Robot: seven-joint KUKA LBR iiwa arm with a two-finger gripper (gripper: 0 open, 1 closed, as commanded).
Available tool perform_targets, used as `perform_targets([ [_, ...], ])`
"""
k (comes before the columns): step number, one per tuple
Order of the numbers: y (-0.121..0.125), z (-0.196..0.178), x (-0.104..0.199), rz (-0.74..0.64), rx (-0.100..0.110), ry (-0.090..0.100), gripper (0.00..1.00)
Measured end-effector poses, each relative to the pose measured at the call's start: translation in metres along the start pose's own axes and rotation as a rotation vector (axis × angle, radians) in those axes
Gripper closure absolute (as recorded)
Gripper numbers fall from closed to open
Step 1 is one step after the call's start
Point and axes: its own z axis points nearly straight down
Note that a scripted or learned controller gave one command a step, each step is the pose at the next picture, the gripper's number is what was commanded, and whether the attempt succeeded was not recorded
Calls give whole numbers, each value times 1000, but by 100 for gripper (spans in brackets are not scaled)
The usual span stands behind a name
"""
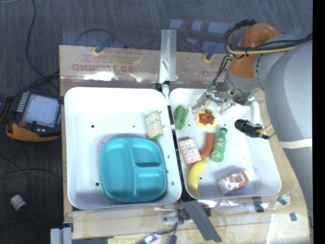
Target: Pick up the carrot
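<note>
The carrot (207,145) is a small orange stick lying near the middle of the right bin (264,161), between a patterned box (189,150) and a green bottle (219,145). My gripper (214,103) hangs over the far end of that bin, just above a round yellow and red pizza toy (205,118). Its fingers are spread apart with nothing between them. The carrot lies clear of the gripper, about a bottle's length nearer the bin's front.
The right bin also holds a green vegetable (180,117), a banana (195,175) and a juice carton (233,182). A black and yellow part (250,127) hangs off the arm. The left bin (86,116) holds a teal tray (134,169) and a snack packet (154,124).
</note>
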Motion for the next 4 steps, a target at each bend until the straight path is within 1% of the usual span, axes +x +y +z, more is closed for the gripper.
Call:
perform_targets([
  [1, -60, 14, -33, -64, -11, -2, 0],
  [2, -52, 14, -27, 79, -10, -1, 0],
  [3, -19, -55, -31, -10, -2, 0, 0],
  [4, -76, -12, 12, 53, 2, 1, 0],
])
